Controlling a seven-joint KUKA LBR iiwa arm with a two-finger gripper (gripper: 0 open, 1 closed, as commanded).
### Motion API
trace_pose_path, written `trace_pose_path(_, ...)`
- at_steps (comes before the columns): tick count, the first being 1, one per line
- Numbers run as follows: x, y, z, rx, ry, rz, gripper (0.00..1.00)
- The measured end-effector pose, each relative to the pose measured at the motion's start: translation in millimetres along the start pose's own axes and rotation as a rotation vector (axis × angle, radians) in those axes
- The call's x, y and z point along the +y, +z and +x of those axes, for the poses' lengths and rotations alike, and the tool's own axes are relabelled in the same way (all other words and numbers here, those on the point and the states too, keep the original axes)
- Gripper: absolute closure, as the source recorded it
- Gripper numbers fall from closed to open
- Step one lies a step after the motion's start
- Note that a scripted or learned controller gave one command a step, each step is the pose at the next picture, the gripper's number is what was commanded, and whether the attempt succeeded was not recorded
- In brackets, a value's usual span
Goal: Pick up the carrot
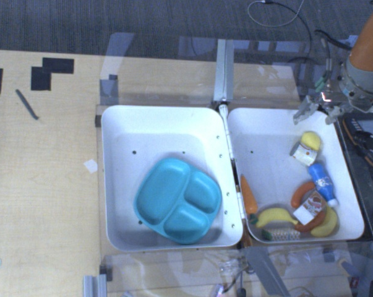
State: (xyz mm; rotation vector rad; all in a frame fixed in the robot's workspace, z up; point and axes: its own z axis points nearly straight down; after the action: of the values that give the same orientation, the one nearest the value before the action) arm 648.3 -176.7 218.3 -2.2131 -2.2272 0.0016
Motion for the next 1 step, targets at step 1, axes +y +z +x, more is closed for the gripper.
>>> trace_pose_path(1, -64.7, 128.2, 37.6, 0.000, 0.043, -0.003, 0.00)
